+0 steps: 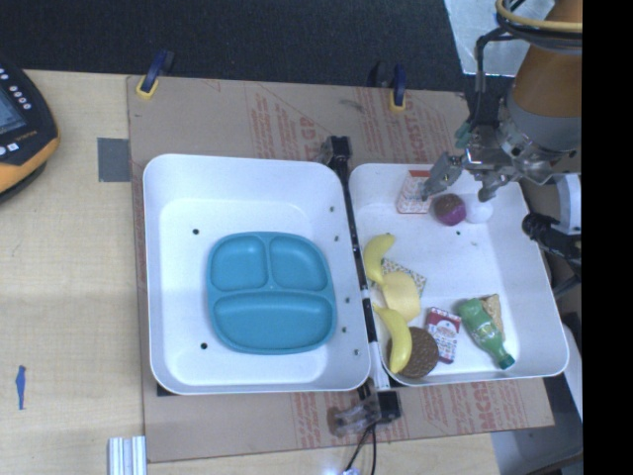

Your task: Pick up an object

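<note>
Along the near edge of the right bin point(554, 359) the clutter is thickest: a green bottle point(485, 332) lies tilted by the near right corner, a small red-and-white packet point(443, 333) sits just beside it, and a brown round thing point(419, 355) touches the lower of two bananas point(396, 336) against the bin's left wall, with a pale yellow piece point(400, 292) and the other banana point(377, 256) stacked farther up that wall. The left bin point(168, 265) carries only a blue divided plate point(269, 292) in its middle. At the far edge of the right bin the gripper point(461, 181) hangs with its fingers spread and nothing between them, straddling a small purple ball point(449, 209) that lies just beside a pinkish card point(412, 193) and a whitish lump point(480, 211) I cannot identify. The ball looks the likely target, and it is the risky sort: round and probably smooth, it may squirt out sideways as the fingers close, or roll toward the far right corner if one finger meets it first. The left finger may also catch the card's edge and drag it, and the nearby far wall leaves little room to correct
</note>
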Action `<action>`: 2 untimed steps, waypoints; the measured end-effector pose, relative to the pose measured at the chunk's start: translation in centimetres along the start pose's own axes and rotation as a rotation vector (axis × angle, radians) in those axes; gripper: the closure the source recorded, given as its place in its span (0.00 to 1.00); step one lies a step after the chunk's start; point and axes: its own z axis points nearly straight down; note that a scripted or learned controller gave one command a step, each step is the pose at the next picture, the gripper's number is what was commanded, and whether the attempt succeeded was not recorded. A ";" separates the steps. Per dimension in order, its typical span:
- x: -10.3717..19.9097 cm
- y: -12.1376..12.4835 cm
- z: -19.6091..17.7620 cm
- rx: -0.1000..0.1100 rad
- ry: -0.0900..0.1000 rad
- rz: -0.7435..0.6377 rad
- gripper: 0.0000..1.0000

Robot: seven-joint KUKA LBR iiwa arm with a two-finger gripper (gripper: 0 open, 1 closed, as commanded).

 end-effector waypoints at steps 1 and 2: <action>-5.6 -6.4 13.0 0.015 0.001 0.007 0.00; -5.8 -12.4 16.1 0.007 0.003 0.003 0.00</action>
